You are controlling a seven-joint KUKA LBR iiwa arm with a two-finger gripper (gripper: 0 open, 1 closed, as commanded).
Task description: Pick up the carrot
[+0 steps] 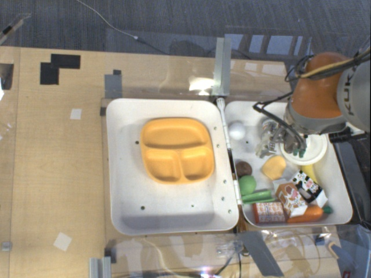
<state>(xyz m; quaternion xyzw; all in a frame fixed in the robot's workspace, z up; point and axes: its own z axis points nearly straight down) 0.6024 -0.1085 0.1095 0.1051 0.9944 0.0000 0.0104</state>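
Orange carrot [306, 214] beside carton [270, 211]; carton print unreadable.

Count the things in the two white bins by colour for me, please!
Yellow: 3 — divided tray, lemon, banana
Green: 2 — lime, long green piece
White: 1 — ball
Brown: 1 — round thing
Orange: 1 — carrot
Printed boxes: 2 — red, black-and-white
Total: 10
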